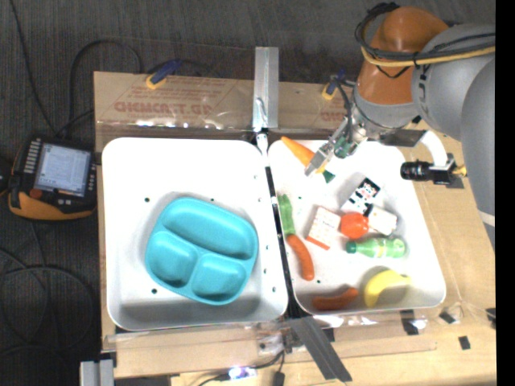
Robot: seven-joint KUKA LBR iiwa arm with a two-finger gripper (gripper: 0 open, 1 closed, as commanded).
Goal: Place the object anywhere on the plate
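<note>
Plate (201,249), blue and three-welled, is seen bare in the left bin (129,175); nothing has been placed, so picking and carrying are judged left to do. In the right bin (418,240) a carrot (296,149), sausage (301,256), box (323,227), tomato (354,224), bottle (376,248) and banana (385,285) are crowded together. Which one is meant cannot be told. Gripper (331,155) hangs beside the carrot; whether anything is pinched cannot be told.
</note>
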